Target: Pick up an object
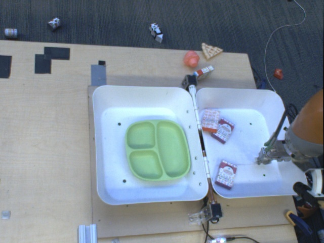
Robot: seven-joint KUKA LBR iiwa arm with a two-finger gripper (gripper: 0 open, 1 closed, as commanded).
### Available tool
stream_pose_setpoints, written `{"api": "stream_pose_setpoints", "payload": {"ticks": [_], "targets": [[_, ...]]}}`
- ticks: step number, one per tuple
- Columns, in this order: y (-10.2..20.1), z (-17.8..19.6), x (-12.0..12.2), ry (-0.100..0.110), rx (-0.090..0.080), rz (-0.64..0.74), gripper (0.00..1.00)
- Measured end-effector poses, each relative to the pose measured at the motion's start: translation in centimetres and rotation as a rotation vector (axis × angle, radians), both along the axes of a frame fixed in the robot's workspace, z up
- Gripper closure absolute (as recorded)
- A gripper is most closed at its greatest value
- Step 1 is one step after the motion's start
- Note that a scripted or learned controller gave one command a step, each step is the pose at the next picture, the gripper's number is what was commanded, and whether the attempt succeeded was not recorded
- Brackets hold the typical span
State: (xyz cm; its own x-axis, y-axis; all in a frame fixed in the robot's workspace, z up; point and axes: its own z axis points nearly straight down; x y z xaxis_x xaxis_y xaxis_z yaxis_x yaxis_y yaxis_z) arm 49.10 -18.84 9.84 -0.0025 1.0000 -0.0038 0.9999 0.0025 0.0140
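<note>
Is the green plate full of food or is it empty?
Empty. The green plate lies flat in the left bin, and all three of its compartments show bare green.

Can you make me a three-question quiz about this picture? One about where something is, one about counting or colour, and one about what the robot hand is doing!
1. Where is the green tray?
A. In the left bin
B. In the right bin
C. On the carpet

2. How many small red-and-white packets lie in the right bin?
A. One
B. Three
C. Six

3. What is the gripper doing?
A. Lifting the green tray
B. Sitting low in the right bin, touching no packet
C. Reaching over the left bin

Answers:
1. A, the tray rests inside the left bin.
2. B, two packets sit near the divider, one lower down.
3. B, bare white floor separates it from the packets.
</note>
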Motion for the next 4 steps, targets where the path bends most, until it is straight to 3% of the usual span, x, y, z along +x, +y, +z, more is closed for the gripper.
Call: {"api": "stream_pose_setpoints", "payload": {"ticks": [1, 2, 3, 4], "targets": [[10.5, 9.7, 0.3, 0.010, 0.004, 0.002, 1.00], [3.6, 18.6, 8.2, 0.008, 0.002, 0.002, 1.00], [12.3, 15.3, 7.0, 0.012, 0.005, 0.003, 1.00], [7.6, 12.7, 13.1, 0.011, 0.003, 0.000, 1.00]]}}
